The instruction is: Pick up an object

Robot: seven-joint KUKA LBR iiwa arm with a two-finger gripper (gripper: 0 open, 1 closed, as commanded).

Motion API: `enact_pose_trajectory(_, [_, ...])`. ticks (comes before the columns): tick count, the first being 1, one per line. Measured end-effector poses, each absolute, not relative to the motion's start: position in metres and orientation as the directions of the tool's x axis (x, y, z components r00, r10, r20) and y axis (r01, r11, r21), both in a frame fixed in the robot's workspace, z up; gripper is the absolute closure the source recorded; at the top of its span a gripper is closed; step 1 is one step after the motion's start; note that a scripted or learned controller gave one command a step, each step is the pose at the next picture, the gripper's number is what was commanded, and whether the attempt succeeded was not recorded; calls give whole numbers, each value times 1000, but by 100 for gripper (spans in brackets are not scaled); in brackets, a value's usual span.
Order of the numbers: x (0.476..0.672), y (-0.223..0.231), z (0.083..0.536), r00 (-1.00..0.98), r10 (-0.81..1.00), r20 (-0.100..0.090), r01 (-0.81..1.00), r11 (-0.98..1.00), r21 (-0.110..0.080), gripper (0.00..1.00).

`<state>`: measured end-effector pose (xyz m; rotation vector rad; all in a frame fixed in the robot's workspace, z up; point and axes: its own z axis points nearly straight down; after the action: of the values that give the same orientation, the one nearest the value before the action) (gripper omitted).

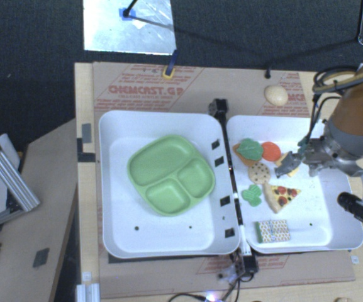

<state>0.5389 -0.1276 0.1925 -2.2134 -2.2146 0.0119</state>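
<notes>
— What's the setup from where you stand?

— Dark carpet all round, and a tan tabletop (244, 80) with red lettering printed across it. A shiny metal sheet (129, 17) lies on the floor behind it. On the tabletop sit two shallow white bins side by side, touching along a black hinge strip.

— And the arm?

— The arm (356, 118), grey with an orange-brown band, comes in from the right and hangs over the right bin (341, 231).

— What's in the left bin (115, 231)?

— A green divided tray (170, 173), three compartments, lying a bit askew near the middle.

— And the right one?

— Toy food, mostly on its left half. A green leafy piece (249, 148) rests on a tan cookie, with a red-orange round piece (270, 151) just beside it. Below that, a speckled cookie (258, 172), then a small green broccoli-like piece (252, 195) and a pizza slice (282, 195) next to each other. Near the front wall lies a small patterned packet (273, 231).

— The pincer?

— The pincer (287, 165) points left, low over the bin, just right of the speckled cookie and above the pizza slice. Whether its fingers are apart or together, I can't tell from here; it's a grey blur. Nothing visibly sits between them.

— Anything outside the bins?

— A pale egg-shaped thing (275, 95) on the tabletop behind the right bin.
</notes>
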Motion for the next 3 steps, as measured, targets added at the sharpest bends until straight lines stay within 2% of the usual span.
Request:
enact_pose_trajectory(1, [542,-127,200,-3,1000,0,1000,3,1,0])
enact_pose_trajectory(2, [537,-127,158,-2,1000,0,1000,2,0,0])
enact_pose_trajectory(3, [541,-122,97,-1,1000,1,1000,1,-1,0])
